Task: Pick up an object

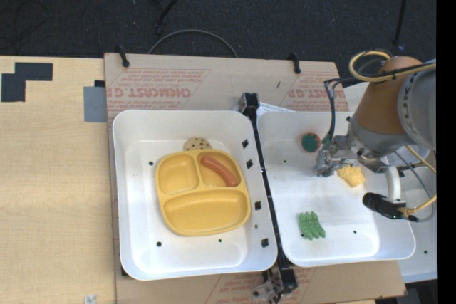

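In the right bin lie a small teal ball near the back, a yellow wedge-shaped piece toward the right, and a green ridged piece near the front. My gripper hangs low over the bin floor, just left of the yellow piece and a little in front of the teal ball. Nothing is visibly between its fingers.
The left bin holds a yellow divided plate with a sausage in its upper right compartment, and a cookie lies behind the plate. A black divider separates the bins. Cables hang by the arm at right.
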Controlling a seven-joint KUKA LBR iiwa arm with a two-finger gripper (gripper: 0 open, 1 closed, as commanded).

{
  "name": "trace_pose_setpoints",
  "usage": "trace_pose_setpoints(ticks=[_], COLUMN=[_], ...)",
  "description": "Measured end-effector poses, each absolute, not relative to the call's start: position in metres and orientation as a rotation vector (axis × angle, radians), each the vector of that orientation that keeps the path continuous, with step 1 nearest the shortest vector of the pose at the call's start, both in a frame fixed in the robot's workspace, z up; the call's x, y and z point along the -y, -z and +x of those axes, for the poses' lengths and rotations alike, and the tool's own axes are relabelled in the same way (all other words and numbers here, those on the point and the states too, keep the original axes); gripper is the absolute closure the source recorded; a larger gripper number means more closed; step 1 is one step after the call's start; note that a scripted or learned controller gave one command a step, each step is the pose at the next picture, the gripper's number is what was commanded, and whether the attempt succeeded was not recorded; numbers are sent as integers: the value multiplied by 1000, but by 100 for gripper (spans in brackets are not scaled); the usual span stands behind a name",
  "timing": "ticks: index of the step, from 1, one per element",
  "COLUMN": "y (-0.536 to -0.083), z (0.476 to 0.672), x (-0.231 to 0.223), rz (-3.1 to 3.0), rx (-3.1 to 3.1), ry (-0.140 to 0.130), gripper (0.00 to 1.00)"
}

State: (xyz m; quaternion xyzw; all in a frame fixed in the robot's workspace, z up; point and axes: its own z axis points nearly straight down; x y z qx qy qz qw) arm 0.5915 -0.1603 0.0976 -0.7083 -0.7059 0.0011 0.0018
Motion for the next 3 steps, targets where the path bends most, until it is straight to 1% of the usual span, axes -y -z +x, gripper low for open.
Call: trace_pose_setpoints(ticks=[1, 2, 3], y=[-161, -216, -237], z=[590, 599, 600], x=[162, 158, 158], rz=[-2227, -2221, -2219], rx=[2219, 2227, 2224], ry=[2, 3, 0], gripper=[100, 100, 100])
